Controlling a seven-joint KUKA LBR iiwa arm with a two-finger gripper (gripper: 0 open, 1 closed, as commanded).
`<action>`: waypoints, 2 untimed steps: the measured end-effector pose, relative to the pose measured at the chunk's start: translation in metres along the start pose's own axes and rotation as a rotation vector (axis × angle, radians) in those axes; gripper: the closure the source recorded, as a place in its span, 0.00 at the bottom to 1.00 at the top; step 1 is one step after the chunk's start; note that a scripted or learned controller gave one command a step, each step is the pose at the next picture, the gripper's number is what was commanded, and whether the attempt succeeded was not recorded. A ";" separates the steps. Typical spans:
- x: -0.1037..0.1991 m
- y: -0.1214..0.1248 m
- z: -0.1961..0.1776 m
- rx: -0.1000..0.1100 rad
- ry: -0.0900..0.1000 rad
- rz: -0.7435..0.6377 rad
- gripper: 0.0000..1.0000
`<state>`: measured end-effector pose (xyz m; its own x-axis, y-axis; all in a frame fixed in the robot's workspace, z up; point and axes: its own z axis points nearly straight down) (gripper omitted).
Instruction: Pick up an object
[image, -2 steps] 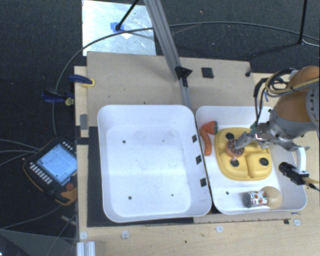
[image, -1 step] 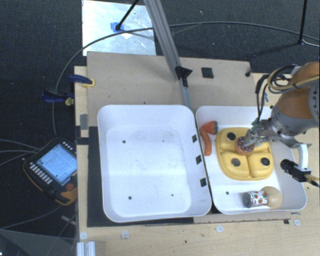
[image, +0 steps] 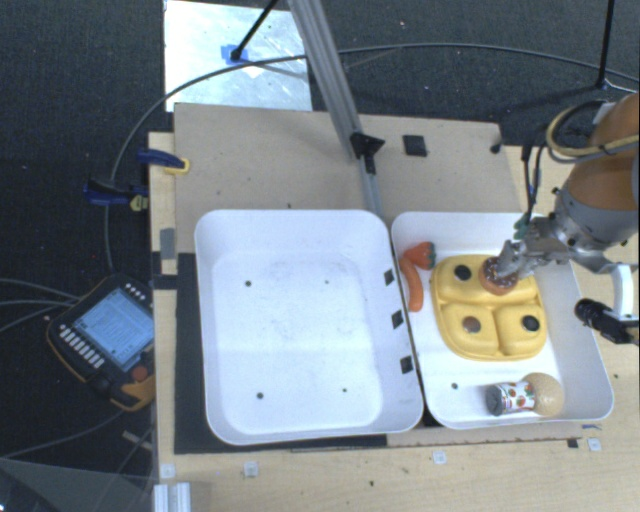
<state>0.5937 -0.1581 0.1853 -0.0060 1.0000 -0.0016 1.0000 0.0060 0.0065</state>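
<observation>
Yellow tray (image: 487, 325) with dark spots, orange carrot (image: 413, 281), white bins (image: 290, 228).

Two white bins (image: 300, 320); beside the left one: one yellow tray (image: 485, 325), one carrot (image: 413, 272), one can (image: 510, 398).

1. the grey robot arm with an orange band (image: 600, 185) reaches in from the right edge, wrist angled down and leftward.
2. its two-finger metal gripper (image: 503, 268) hangs low over the right side.
</observation>
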 end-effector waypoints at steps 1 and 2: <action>-0.006 -0.006 -0.059 -0.001 0.000 0.001 1.00; -0.006 -0.005 -0.074 0.002 0.001 0.000 1.00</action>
<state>0.5887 -0.1637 0.2597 -0.0062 1.0000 -0.0009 1.0000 0.0062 0.0044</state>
